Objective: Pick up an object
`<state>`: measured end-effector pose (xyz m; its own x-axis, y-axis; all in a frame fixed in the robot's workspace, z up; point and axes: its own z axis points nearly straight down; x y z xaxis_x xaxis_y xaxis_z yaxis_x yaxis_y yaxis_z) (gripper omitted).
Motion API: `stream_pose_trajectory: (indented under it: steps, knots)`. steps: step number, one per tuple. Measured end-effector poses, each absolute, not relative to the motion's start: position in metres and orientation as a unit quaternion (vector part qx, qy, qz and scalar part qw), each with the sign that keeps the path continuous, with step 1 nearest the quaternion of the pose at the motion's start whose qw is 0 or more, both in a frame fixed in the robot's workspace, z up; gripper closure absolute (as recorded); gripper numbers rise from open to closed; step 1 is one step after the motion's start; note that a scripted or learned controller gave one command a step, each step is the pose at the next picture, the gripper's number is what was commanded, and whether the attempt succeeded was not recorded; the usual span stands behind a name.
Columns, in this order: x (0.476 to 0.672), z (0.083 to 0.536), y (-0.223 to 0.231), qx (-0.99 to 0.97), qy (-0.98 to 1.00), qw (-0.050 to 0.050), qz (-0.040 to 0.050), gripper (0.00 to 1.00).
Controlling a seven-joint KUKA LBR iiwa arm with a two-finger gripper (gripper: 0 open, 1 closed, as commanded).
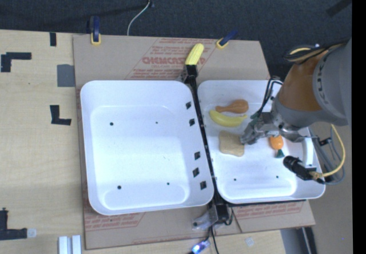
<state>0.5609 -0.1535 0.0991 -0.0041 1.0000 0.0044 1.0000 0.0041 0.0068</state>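
My gripper hangs low in the right bin, just right of a tan bread-like block and touching or nearly touching its upper right corner. A yellow banana lies above the block, with an orange-brown drumstick shape behind it. A small orange ball with a green tip sits to the right of the gripper, under the wrist. Nothing shows between the fingers.
The left bin stands beside the right one, parted by a black clamp bar with a yellow handle at the far end. Both bins rest on a cardboard sheet. The arm's grey and orange body covers the right bin's far right corner.
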Motion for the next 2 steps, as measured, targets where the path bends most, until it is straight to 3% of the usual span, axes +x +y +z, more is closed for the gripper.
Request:
stream_pose_trajectory:
  steps: [1,2]
  knots:
    - [0.624,0.191,-0.079,0.703,0.711,0.004,0.0047,1.0]
    - [0.625,0.343,-0.045,0.705,0.709,0.007,0.0064,1.0]
